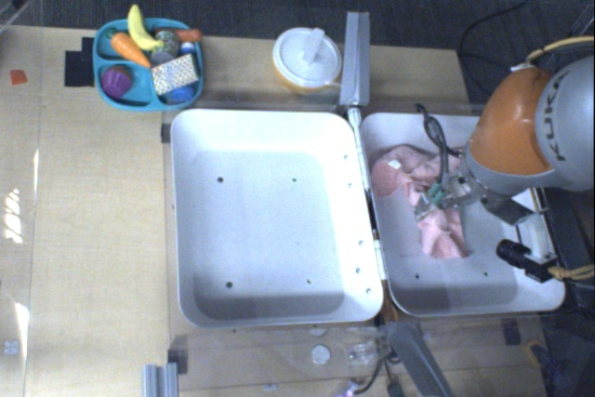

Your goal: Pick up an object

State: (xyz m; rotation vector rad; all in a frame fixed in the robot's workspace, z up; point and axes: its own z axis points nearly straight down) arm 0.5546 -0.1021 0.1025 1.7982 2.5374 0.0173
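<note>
One soft, light pink cloth is judged best pinched at a raised fold; whether the gripper is spread or pressed together cannot be told.

Two bins sit side by side on the table: the left bin, and the right bin holding what seems a cloth; a tray lies behind-left.

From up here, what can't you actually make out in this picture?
- The hand: the arm's orange band covers most of it, so its grip is unclear.
- The pink object in the right bin: blurred and partly under the hand, so I can't identify it.
- Toy food in the blue tray: too small to identify fully.
</note>
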